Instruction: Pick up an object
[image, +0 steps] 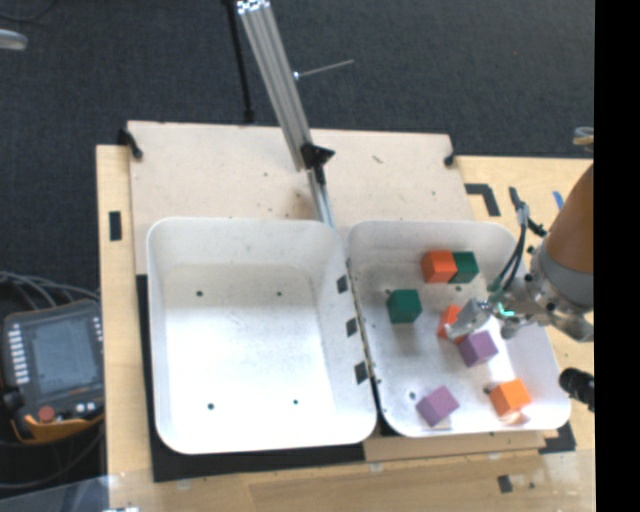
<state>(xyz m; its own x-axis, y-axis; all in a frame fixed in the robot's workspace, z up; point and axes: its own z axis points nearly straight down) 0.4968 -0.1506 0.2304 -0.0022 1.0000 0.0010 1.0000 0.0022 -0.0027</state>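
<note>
Camera view, from above at a slant. At the bench's left edge stands a teach pendant (55, 365) with a dark screen. The left bin (180, 260) lies on the bench's left half; its floor shows only small dark specks. An aluminium strut (280, 90) slants down from the top to the bins' shared rear corner. The right bin (400, 405) holds seven small blocks. Near its centre lies a green cube (404, 305). Toward its rear wall an orange cube (437, 266) touches a second green cube (464, 266). Near its front wall lies a purple cube (437, 405). A small red-orange block (449, 318) sits just beside another purple cube (479, 347), both at the gripper's tip. At the bin's front right corner rests a second orange cube (510, 396). The gripper (478, 318) reaches in over the bin's right wall, low over the red-orange block and the adjacent purple cube; whether it is spread or closed cannot be told, and no block is seen held. The blocks appear light, rigid and smooth-faced, probably wood or foam. A grasp should take two opposite flat faces squarely. The red-orange block's closeness to its purple neighbour may crowd one side.
</note>
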